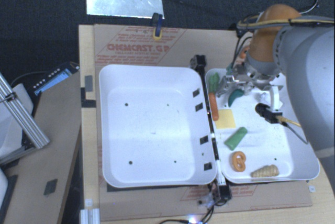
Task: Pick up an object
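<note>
Near the right bin's [294, 150] far edge, the gripper [236, 88] hangs low over a teal piece [235, 96]; I cannot tell whether it grips it, so nothing looks lifted yet.

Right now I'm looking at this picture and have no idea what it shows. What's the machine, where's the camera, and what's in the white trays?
One camera, fixed above the bench, looks down at a slant. The grey shape with the orange band is a robot arm reaching in from the right. Its gripper hangs low over the right bin's far end, meant to pick up an object. That bin holds a teal piece right by the gripper, a green piece, an orange stick, a yellow square, a green cylinder, an orange ring-shaped toy and a tan cone. The left bin sits beside it. I cannot tell whether anything is gripped.
</note>
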{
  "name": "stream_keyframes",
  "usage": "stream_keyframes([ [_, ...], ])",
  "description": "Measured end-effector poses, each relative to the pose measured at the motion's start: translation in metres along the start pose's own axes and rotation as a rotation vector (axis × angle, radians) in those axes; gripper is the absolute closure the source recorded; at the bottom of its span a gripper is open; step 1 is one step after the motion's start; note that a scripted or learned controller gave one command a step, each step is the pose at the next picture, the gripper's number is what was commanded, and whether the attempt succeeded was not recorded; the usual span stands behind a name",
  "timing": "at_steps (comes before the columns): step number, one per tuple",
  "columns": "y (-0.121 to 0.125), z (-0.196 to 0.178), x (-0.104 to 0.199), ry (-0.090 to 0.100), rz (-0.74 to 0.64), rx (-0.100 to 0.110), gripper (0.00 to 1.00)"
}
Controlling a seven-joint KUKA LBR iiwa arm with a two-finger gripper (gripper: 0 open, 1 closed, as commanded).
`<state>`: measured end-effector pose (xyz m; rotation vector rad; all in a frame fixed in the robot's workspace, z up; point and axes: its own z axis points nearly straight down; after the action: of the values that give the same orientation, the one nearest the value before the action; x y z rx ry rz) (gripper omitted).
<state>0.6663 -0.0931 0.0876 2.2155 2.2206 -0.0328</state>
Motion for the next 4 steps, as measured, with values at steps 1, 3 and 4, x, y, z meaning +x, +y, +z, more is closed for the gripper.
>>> stream_keyframes([
  [1, 0.0001, 0.0005, -0.0038, 0.008, 0.003, 0.001, 0.0],
  [3, 0.0001, 0.0006, -0.0041, 0.009, 0.003, 0.001, 0.0],
  [4, 0.0002, 0.0007, -0.0046, 0.01, 0.002, 0.001, 0.0],
])
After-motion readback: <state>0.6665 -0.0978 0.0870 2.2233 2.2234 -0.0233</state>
